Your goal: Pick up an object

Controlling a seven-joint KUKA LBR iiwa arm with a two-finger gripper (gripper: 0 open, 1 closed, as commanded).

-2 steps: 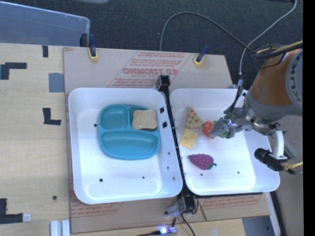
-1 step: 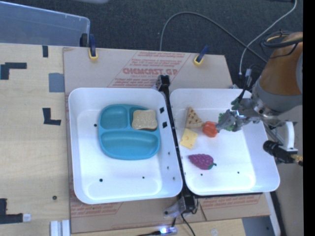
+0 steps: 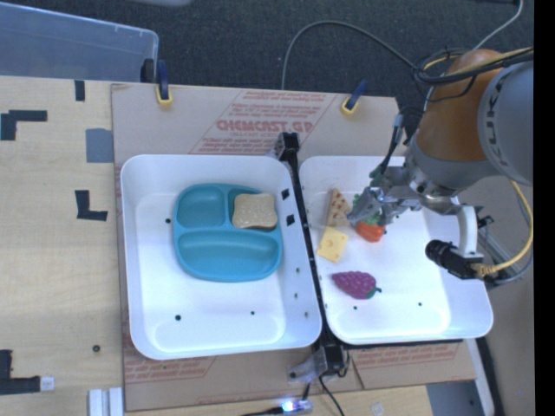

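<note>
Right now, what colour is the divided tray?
Light blue tray, seen in the camera view.

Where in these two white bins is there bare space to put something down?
Left bin: a wide strip nearer the camera, below the blue tray. Right bin: floor right of the grapes. Crowded around the gripper, among tomato, cheese and cracker.
</note>
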